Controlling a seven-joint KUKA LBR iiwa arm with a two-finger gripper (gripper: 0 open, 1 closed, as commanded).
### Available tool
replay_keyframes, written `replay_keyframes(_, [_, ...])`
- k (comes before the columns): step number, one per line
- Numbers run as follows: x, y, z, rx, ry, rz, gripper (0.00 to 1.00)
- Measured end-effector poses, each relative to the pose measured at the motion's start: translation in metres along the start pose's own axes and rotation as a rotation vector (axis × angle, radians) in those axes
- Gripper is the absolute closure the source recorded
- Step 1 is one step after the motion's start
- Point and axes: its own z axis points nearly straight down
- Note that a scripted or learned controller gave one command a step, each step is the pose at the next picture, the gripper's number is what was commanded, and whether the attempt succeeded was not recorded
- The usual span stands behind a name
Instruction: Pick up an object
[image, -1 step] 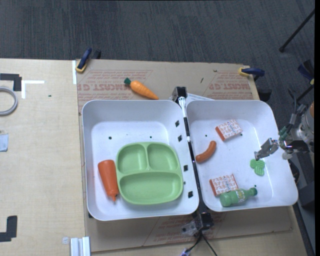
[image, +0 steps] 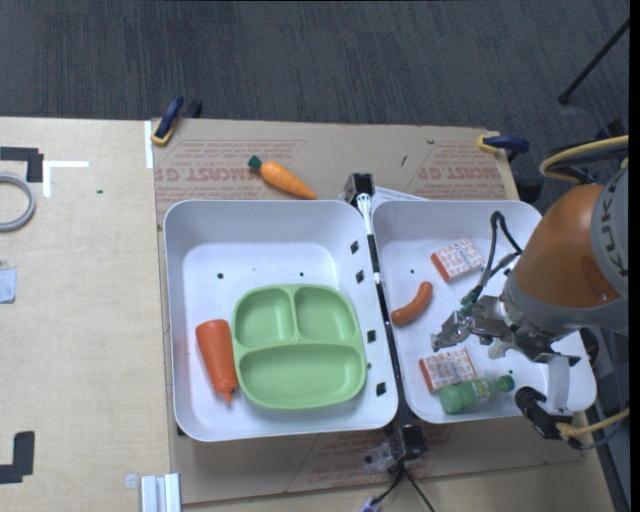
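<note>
1. Camera view: gripper (image: 452, 328) low over the right bin (image: 420, 222), just above one red-and-white packet (image: 447, 369), between that and the sausage (image: 412, 303).
2. Open or closed: cannot tell, too small and cluttered; nothing seen gripped.
3. Also in the right bin: a second red-and-white packet (image: 458, 260) near the far wall, a green bottle (image: 474, 394) at the near edge.
4. In the left bin (image: 186, 300): a green divided plate (image: 299, 346), with an orange carrot (image: 217, 358) just beside it.
5. Behind the bins, on the cardboard: a small carrot (image: 283, 178).
</note>
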Motion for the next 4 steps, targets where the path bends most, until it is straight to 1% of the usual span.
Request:
replay_keyframes(1, [0.000, 0.076, -0.017, 0.001, -0.001, 0.093, 0.00])
replay_keyframes(2, [0.016, 0.114, 0.037, 0.000, -0.001, 0.143, 0.00])
replay_keyframes(3, [0.015, 0.114, 0.028, 0.002, -0.002, 0.140, 1.00])
replay_keyframes(4, [0.015, 0.114, 0.028, 0.002, -0.002, 0.140, 0.00])
